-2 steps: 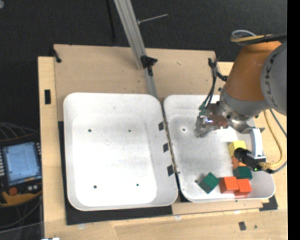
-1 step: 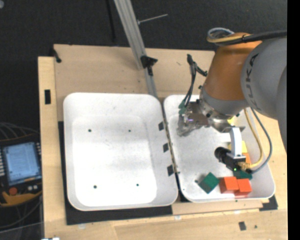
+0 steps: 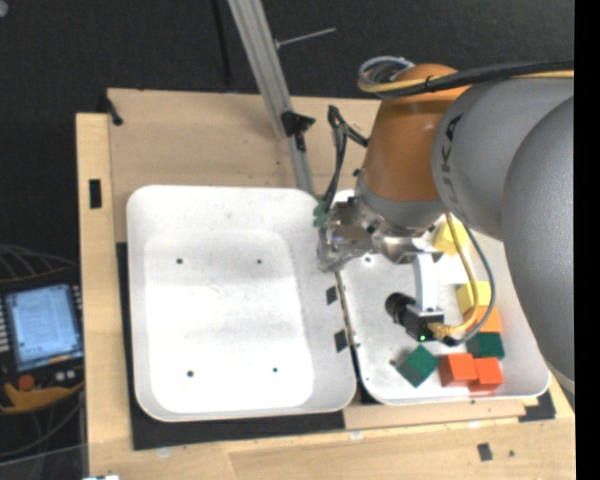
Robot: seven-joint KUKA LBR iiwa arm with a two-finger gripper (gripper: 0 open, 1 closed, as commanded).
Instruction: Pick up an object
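- Tabletop (image 3: 180, 138) carries the left bin (image 3: 220, 298) and the right bin (image 3: 378, 320) side by side, rims touching along the middle.
- Arm (image 3: 500, 158) comes in from the right, with the orange band (image 3: 405, 148) above the wrist. It covers much of the right bin's rear and right side.
- End effector (image 3: 336, 244) sits low over the seam between the bins, at the right bin's left rim. Whether it is released or clenched: cannot tell from this angle. Nothing seen in its grasp.
- Candidate objects all lie in the right bin's front right corner, well apart from the end effector.
- Tilted green block (image 3: 416, 367) lies near the front wall.
- First orange block (image 3: 458, 369) is just beside it on the right, and the second orange block (image 3: 488, 372) touches that one.
- Rear green block (image 3: 489, 345) sits directly behind the second orange block, partly under the arm's shadow.
- Handheld pendant (image 3: 38, 333), screen lit, is off the tabletop to the left.
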